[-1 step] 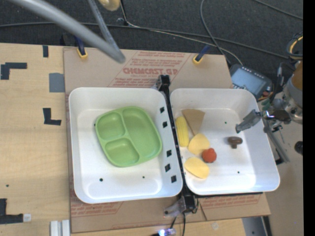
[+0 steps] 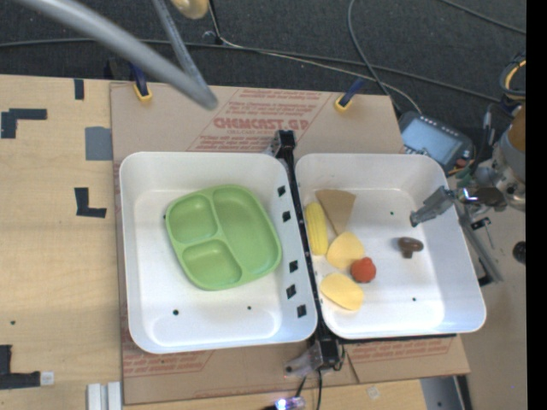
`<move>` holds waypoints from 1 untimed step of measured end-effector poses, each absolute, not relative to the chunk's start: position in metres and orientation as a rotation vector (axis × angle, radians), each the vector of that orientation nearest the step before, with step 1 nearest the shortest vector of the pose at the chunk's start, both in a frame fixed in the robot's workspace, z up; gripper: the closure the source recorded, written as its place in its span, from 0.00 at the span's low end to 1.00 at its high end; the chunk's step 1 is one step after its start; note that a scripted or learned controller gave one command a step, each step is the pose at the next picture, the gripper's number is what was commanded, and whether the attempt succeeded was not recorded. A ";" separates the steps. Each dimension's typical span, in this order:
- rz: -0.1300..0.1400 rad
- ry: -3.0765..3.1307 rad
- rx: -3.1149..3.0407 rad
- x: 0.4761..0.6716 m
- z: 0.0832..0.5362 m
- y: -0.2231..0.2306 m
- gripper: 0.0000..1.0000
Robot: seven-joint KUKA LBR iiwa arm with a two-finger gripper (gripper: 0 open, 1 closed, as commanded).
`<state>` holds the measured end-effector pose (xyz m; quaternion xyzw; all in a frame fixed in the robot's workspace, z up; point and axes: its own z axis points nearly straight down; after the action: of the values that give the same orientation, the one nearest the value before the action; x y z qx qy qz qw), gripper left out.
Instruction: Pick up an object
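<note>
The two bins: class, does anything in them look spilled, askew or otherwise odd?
Nothing stands out. The green tray lies flat in the left bin, slightly turned. In the right bin the toy foods cluster near the divider; a small brown piece lies apart, near the end effector. No spill, no damage visible.

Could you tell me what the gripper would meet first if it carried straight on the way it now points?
Probably the small brown object in the right bin, just below-left of the gripper; depth is unclear.
</note>
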<state>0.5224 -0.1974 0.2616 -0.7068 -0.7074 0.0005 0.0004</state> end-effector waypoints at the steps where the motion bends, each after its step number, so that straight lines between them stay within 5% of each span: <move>1: 0.006 -2.218 -2.218 0.517 0.210 -0.206 0.00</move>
<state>0.5172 -0.2060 0.2104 -0.7072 -0.7070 0.0020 0.0024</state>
